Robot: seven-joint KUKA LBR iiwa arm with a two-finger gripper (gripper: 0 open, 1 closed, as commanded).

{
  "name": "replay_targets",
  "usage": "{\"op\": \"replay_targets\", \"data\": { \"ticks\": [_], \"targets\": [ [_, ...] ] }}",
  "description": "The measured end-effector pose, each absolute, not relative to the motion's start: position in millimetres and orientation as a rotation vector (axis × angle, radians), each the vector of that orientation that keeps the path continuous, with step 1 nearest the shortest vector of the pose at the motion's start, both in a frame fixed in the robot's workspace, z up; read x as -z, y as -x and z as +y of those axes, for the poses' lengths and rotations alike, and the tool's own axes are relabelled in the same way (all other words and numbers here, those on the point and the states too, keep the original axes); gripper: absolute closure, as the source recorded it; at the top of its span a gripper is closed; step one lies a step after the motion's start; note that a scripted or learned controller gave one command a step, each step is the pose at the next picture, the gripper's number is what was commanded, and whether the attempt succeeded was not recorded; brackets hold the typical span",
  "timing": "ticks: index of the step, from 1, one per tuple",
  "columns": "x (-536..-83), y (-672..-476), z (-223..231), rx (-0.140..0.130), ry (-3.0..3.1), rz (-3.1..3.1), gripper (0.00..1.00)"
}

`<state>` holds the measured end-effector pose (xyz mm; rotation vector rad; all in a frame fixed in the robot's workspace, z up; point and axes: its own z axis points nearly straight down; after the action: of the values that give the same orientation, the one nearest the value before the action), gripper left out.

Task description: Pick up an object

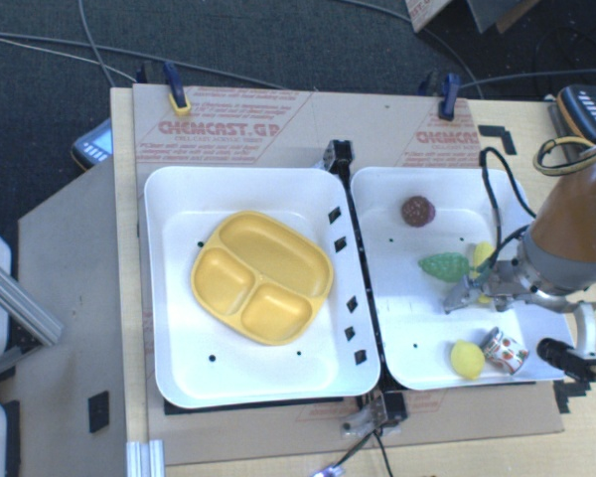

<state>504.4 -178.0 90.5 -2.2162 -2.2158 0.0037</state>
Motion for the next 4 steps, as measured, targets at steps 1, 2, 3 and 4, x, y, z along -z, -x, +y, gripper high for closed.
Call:
{"op": "replay_targets", "data": {
  "ticks": [1, 2, 3, 4],
  "targets": [
    [-104.8, -506.4, -178.8, 0.002, 2.222, -2.22, 1.0],
    [-161.0, -516.5, -173.0, 0.005, 2.223, -2.228, 1.0],
    [-210.4, -519.6, -163.6, 0.006, 2.223, -2.228, 1.0],
    [-252.8, -521.0, -163.8, 0.005, 2.224, -2.227, 1.0]
  ]
}}
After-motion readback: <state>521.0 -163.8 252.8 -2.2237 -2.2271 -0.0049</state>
